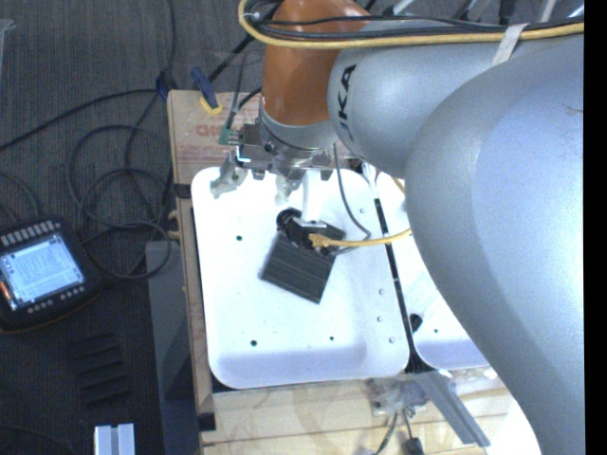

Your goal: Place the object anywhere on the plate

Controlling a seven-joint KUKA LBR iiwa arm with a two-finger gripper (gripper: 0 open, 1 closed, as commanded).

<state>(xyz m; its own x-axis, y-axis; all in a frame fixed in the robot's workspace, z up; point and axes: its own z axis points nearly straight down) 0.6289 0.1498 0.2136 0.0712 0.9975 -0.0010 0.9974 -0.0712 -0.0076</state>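
We see the gripper (252, 186) over the left-hand bin (228, 301) | fingers spread, grasping nothing | dark ribbed slab (297, 271) lies nearby

Left bin (237, 339) is free at front and left; a dark ribbed block (297, 271) sits mid-bin; the arm (493, 207) overhangs the right bin (446, 349)

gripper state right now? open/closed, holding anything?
Gripper: open, fingers spread, nothing between them.

Dark floor (76, 45), perhaps carpet
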